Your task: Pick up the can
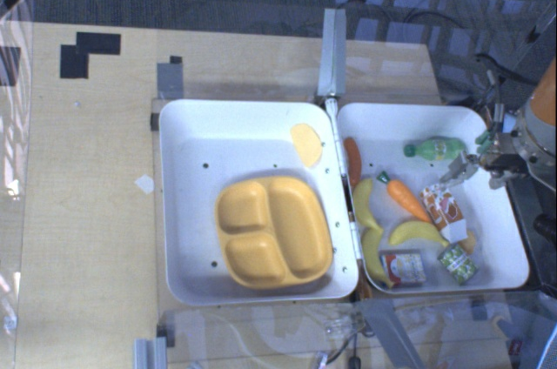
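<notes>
1. Gripper [474, 165] reaches in from the right, over the right bin's upper right part, above the bin floor; whether its fingers are apart or together cannot be told. Nothing is seen between them.
2. Right bin [513, 271] holds the clutter. Can [404, 267], red label, lies on its side near the front wall, touching the bananas and well apart from the gripper.
3. Two bananas [372, 230] curve along the left side and front of the right bin; one bends toward the middle, just above the can.
4. Carrot [405, 197] lies aslant mid-bin. Red sausage-like piece [352, 160] lies along the left wall.
5. Green bottle [435, 150] lies on its side near the back wall, just left of the gripper.
6. Small carton [446, 213], orange and white, sits right of the carrot; green packet [459, 264] lies in the front right corner.
7. Left bin [187, 184] holds a yellow divided tray [274, 230], three compartments, toward the front right. A pale yellow disc [305, 143] rests at the back right corner.
</notes>
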### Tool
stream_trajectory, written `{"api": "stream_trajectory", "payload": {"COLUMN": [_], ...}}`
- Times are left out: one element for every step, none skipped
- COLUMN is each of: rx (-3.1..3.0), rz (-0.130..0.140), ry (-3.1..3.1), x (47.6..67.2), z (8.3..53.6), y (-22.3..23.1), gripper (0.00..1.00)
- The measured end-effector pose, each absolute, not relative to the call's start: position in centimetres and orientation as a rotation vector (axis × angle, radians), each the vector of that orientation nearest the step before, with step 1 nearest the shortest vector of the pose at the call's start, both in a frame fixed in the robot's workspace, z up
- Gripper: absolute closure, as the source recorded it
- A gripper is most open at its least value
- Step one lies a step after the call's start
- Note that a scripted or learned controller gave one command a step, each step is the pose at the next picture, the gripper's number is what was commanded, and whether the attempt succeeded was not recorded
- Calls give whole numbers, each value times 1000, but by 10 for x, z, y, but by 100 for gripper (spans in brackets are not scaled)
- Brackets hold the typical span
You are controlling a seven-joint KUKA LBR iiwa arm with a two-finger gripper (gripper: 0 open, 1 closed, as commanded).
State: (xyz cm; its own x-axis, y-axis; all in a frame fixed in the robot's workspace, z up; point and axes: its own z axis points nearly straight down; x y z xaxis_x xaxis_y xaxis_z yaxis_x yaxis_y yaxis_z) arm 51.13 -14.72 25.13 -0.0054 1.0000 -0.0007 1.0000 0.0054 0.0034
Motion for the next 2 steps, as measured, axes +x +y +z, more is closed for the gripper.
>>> {"api": "stream_trajectory", "payload": {"rx": [2178,2149], "rz": [2,12], "ry": [2261,2277], "x": [572,580], "z": [161,89], "y": [-184,-205], "gripper": [0,0]}}
